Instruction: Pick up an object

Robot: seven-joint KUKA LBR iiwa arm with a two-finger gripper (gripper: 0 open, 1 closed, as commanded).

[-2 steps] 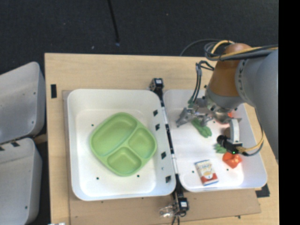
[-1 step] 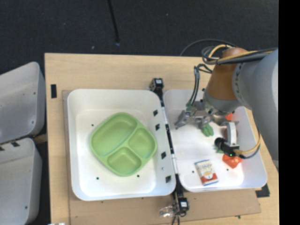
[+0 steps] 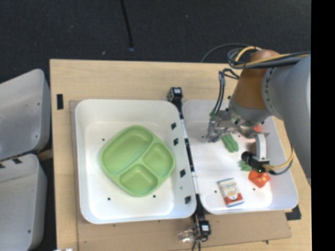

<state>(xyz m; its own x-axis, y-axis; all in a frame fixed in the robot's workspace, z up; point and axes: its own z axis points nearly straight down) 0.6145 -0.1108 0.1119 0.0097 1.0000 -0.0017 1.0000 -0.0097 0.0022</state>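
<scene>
Tool (image 3: 219, 131) was seen low in the right bin (image 3: 209, 203), beside a green oblong object (image 3: 229, 142); finger state could not be told; a clean grasp was judged to need the piece centred between the fingers before closing and lifting straight.

Robotics lab: wooden bench (image 3: 131, 80), white bins (image 3: 84, 192), cabled arm (image 3: 285, 88).

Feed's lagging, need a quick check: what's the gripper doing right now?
Gripper: low in the right bin, beside a green object; open or closed cannot be told.
</scene>
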